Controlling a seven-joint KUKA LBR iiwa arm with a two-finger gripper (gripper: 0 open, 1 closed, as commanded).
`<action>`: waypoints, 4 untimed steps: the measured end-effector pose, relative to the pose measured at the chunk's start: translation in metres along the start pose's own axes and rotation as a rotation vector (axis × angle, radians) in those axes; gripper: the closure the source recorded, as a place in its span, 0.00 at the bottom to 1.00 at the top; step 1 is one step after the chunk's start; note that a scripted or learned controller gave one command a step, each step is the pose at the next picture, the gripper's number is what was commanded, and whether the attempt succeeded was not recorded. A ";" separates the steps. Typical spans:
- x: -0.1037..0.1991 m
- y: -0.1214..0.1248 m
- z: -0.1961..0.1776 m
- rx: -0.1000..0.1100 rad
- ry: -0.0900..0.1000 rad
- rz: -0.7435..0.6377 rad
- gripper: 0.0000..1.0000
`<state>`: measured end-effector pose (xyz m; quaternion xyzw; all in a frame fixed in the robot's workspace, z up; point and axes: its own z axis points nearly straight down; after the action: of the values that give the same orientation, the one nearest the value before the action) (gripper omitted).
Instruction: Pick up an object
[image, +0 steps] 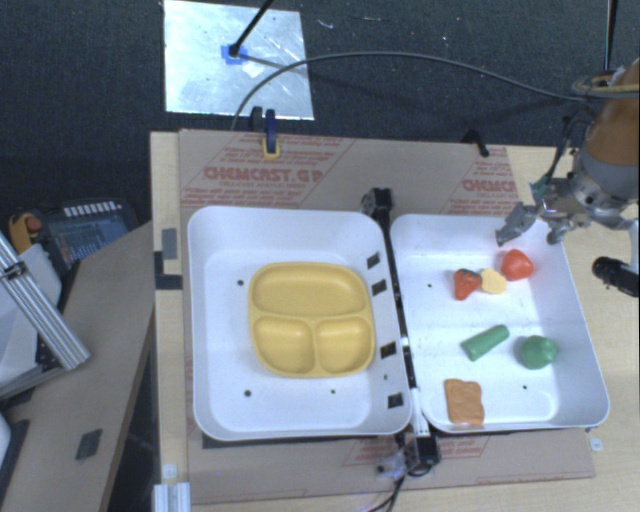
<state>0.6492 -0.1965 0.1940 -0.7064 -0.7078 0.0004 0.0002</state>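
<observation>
The gripper hangs with fingers spread and empty, just above the red tomato, nearest of the toys.

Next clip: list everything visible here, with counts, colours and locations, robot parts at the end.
Bins: 2, white, side by side on the bench.
Divided tray: 1, yellow, left bin.
Red pieces: 2, right bin, upper part.
Small yellow piece: 1, between the red ones.
Green cylinder: 1, right bin, middle.
Green round piece: 1, right of the cylinder.
Orange slab: 1, right bin's near edge.
Gripper: 1, grey, open, above right bin's far edge.
</observation>
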 end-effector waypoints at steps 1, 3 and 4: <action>0.001 0.000 0.041 -0.001 0.000 0.000 0.00; 0.000 0.003 -0.028 -0.008 -0.002 -0.003 1.00; 0.000 0.005 -0.054 -0.006 -0.001 -0.003 1.00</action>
<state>0.6538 -0.1962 0.2476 -0.7052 -0.7090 -0.0013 -0.0023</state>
